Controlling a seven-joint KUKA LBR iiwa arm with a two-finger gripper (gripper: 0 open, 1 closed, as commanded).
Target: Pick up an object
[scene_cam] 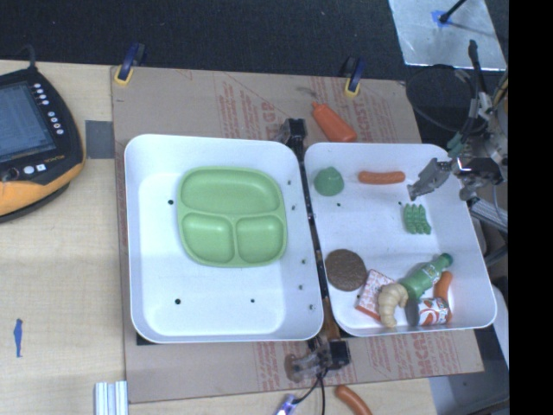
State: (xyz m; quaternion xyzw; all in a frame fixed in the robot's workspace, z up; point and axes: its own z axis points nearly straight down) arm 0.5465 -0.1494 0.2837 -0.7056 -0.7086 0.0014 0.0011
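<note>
Grey gripper (429,180) hovers at the right bin's (363,232) upper right edge, holding nothing visible; whether it is spread cannot be told. Approach seems in hand. A green ridged piece (416,220) lies just below; next comes descending over it.

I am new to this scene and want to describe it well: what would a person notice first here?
First, the green divided plate in the middle of the left bin. Next, the heap of toy food in the near corner of the right bin: a green bottle, a croissant and a brown cookie. The gripper hangs over that bin's far right corner.
</note>
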